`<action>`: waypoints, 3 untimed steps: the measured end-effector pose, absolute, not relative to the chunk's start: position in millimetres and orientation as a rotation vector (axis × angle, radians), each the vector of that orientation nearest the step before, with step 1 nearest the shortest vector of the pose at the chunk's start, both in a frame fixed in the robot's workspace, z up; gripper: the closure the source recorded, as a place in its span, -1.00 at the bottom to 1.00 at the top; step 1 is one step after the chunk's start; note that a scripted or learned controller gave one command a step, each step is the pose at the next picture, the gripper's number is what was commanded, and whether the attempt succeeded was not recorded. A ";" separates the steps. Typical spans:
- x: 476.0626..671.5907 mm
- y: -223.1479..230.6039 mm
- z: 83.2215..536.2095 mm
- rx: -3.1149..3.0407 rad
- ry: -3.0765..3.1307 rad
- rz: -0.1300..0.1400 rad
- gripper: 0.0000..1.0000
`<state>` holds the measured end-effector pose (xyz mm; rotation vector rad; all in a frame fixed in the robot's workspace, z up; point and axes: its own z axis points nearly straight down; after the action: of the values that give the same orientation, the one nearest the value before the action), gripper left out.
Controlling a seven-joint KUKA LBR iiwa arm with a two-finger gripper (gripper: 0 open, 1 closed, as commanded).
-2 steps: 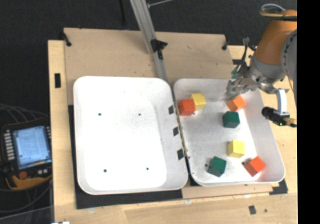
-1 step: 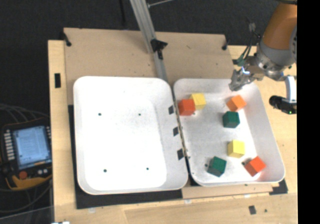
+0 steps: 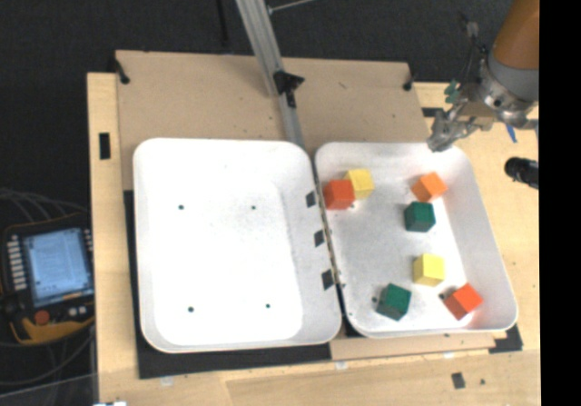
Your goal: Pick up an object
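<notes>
A: Whereabouts of the grey two-finger gripper (image 3: 443, 135)?

B: Over the far rim of the right shallow white bin (image 3: 488, 232), close to its far right corner, below the arm's orange band (image 3: 519, 27). Spread or pressed together: impossible to tell at this size. Nothing visibly held.

A: And the things to pick?

B: All lying in that right bin. Nearest the claw, a small orange block (image 3: 428, 185), with a dark green cube (image 3: 418, 216) just beside it on the near side. By the dividing wall, a red-orange cube (image 3: 339, 193) touching a yellow cube (image 3: 360, 181). Further toward the near edge, a second yellow block (image 3: 428, 269), then a green block (image 3: 394, 301) and a red-orange block (image 3: 463, 301) well apart along the front.

A: Elsewhere?

B: Left shallow white bin (image 3: 150, 213) alongside, rims touching. Slanted metal post (image 3: 259, 27) behind. Handheld screen unit (image 3: 53, 268) off the bench's left side.
</notes>
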<state>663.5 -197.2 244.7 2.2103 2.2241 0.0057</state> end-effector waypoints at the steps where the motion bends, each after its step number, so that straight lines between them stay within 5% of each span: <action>1: 656.2 -140.1 236.7 2.215 2.228 0.000 1.00; 3: 632.4 -26.2 245.0 2.213 2.232 0.003 1.00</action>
<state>632.4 -26.2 245.0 2.2134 2.2316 0.0030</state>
